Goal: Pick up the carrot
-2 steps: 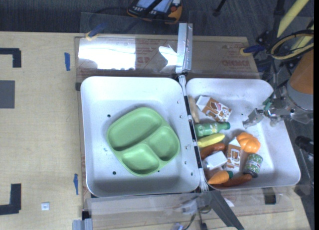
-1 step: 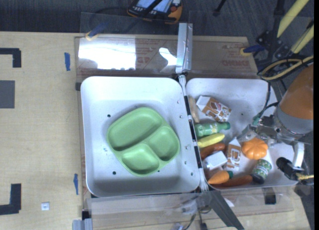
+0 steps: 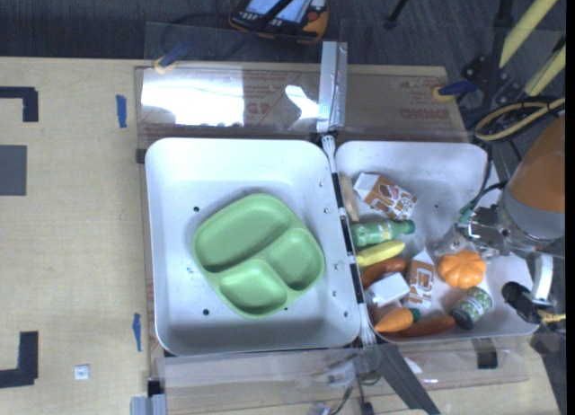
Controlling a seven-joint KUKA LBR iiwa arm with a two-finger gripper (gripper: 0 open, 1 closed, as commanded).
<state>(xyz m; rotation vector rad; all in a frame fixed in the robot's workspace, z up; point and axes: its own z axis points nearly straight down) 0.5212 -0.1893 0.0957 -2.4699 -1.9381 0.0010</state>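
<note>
Not yet picked up: carrot (image 3: 395, 319) lying at the near edge of the right bin (image 3: 449, 160), touching a small white carton (image 3: 389, 288) among the clutter. Claw (image 3: 485, 235) low over the bin's right side, near an orange pumpkin (image 3: 462, 269), well short of the carrot; impossible to tell its state. Reach, grasp and lift all left.

The carrot (image 3: 395, 319) lies hemmed in: box (image 3: 388, 288) at 12 o'clock, bin wall (image 3: 359, 314) at 9, sausage (image 3: 431, 325) at 3; above stays open.
</note>
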